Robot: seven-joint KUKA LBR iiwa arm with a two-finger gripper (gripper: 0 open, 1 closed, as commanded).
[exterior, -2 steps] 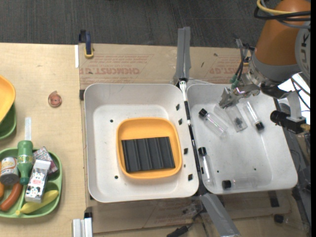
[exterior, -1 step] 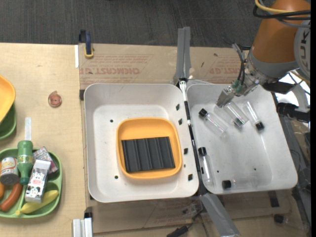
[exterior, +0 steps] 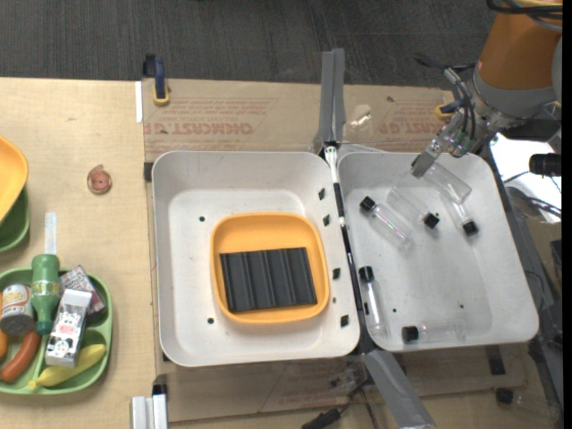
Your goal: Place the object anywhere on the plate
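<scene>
An orange plate sits in the middle of the left white bin. A dark grey ribbed rectangular object lies flat on the plate, covering most of its floor. My gripper hangs over the back half of the right bin, well to the right of the plate. Its clear fingers are spread open, and nothing is between them. The arm with its orange band comes in from the top right.
Small black fittings dot the right bin floor. A metal divider post stands behind the seam between the bins. On the bench at the left are a green tray of toy food, a yellow bowl and a small pink piece.
</scene>
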